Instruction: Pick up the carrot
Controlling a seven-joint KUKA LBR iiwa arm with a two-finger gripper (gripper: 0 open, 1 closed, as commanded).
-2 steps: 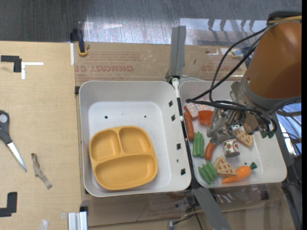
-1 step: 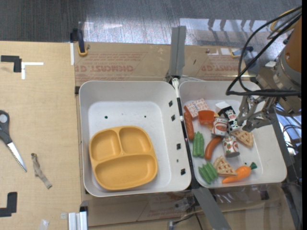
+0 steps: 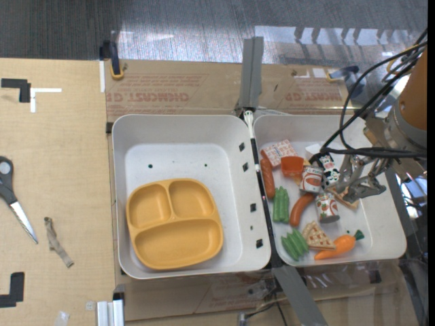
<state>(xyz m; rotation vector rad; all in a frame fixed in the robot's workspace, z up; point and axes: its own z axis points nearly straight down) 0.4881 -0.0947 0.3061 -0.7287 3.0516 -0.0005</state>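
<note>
Carrot near the right bin's front edge

Pizza slice touches it; cans, sausages, green pods crowd behind. Gripper hovers above, fingers spread, holding nothing.

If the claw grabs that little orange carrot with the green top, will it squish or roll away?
The small orange toy carrot with a green top looks like smooth moulded plastic, so it probably stays stiff rather than squishing. Its rounded, tapered body could slip or roll if nudged sideways. It lies close to the triangular pizza-slice toy near the right white bin's front wall, so a push may bump those.
</note>
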